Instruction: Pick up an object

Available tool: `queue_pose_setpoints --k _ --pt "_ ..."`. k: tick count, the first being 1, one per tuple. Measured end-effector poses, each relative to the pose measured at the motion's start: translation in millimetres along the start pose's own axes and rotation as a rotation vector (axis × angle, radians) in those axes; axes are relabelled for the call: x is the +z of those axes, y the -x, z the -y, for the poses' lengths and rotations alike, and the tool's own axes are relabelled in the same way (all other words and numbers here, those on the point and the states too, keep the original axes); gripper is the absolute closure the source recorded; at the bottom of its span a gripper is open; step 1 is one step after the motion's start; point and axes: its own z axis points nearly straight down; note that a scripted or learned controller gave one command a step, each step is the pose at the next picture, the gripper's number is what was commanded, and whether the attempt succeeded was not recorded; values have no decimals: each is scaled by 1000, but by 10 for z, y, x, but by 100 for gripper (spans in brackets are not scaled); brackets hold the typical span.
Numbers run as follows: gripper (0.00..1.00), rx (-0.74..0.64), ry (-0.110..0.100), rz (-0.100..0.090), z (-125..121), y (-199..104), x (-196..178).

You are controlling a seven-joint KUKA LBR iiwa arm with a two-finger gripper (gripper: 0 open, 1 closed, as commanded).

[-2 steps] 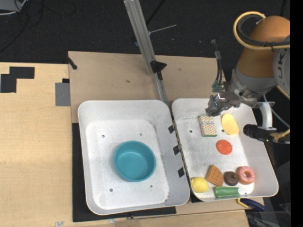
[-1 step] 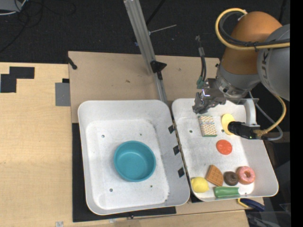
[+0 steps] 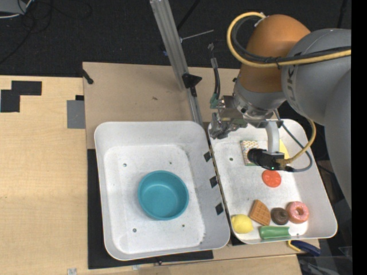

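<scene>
My gripper (image 3: 219, 128) hangs over the far left corner of the right bin (image 3: 321, 202), close to the divide between the bins. Nothing shows between its tips. In the right bin lie a red disc (image 3: 272, 179), a checked waffle piece (image 3: 260, 212), a brown donut (image 3: 280, 215), a pink donut (image 3: 298, 212), a yellow lemon (image 3: 242, 224) and a green piece (image 3: 273, 232). A speckled square piece (image 3: 249, 149) sits beneath the wrist, with a yellow thing (image 3: 282, 148) partly hidden beside it. A teal bowl (image 3: 163, 195) rests in the left bin (image 3: 114, 148).
A slanted metal rail (image 3: 175, 44) rises behind the bins, near the gripper. Black clips (image 3: 213, 181) line the edge between the bins. The wooden bench (image 3: 40, 171) stretches to the left.
</scene>
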Motion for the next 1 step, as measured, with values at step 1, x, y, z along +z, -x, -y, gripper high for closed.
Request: queue_pose_setpoints --k 1 --pt "100 1 -1 0 -90 -554 133"
